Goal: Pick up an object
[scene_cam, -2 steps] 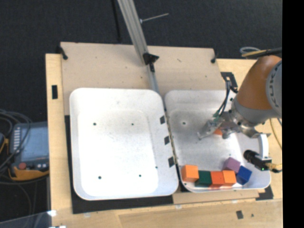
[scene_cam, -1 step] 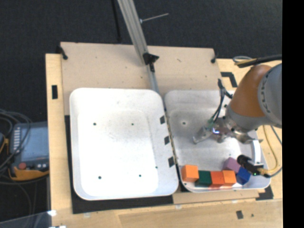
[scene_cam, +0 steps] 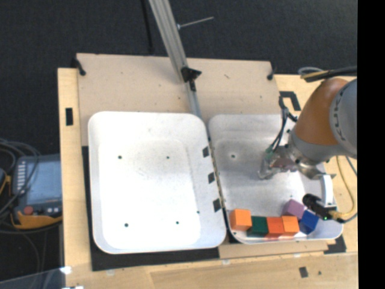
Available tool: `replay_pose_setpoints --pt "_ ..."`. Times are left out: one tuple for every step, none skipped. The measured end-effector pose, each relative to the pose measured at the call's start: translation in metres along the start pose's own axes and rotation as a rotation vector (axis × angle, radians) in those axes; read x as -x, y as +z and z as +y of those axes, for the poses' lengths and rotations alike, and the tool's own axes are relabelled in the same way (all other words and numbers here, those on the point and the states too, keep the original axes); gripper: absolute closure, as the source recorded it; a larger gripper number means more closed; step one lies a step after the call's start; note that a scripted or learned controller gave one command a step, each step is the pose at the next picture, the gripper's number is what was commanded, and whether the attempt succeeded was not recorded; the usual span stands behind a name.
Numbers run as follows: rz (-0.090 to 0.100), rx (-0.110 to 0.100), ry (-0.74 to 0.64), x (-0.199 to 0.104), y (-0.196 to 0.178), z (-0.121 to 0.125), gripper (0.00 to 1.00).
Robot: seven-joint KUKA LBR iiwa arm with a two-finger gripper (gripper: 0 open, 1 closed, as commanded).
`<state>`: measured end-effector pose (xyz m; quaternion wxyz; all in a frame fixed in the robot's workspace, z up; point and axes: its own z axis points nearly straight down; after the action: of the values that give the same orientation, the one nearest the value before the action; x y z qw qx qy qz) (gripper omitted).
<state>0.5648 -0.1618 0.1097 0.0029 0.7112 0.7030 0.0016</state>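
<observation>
Six small blocks (scene_cam: 274, 223) lie along the near edge of the right bin (scene_cam: 240, 143): orange, green, two more orange, purple and blue. Above the bin's middle, well apart from them, hangs the gripper (scene_cam: 266, 168); whether it grips anything, I cannot tell.
</observation>
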Motion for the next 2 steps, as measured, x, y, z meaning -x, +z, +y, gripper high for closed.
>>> replay_pose_setpoints --pt "0.000 0.001 -0.016 -0.002 -0.064 0.002 1.00" --pt "0.000 0.001 -0.016 -0.010 -0.115 0.003 1.00"
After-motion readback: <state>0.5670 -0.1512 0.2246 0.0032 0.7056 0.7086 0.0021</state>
